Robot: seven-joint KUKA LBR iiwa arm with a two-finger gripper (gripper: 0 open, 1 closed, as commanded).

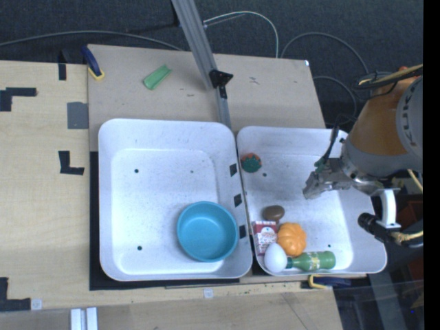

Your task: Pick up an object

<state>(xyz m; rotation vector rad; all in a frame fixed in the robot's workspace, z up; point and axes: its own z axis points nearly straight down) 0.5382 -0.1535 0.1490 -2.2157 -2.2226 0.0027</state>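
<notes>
My gripper [317, 184] hangs over the right side of the right bin [357, 253], above bare floor. Nothing shows between its fingers. To its lower left lie a small brown oval object [273, 212], an orange fruit-shaped toy [291, 238], a red and white carton [265, 237], a white egg [275, 258] and a green bottle [313, 260] on its side along the front wall. A small green and red ball [251, 162] sits near the bin's back left corner. The left bin [124, 143] holds a blue bowl [206, 231].
A metal pole [196, 29] slants across the bench behind the bins. A green block [156, 77] and a blue and yellow clamp [93, 62] lie on the bench at the back left. Cables trail at the back right.
</notes>
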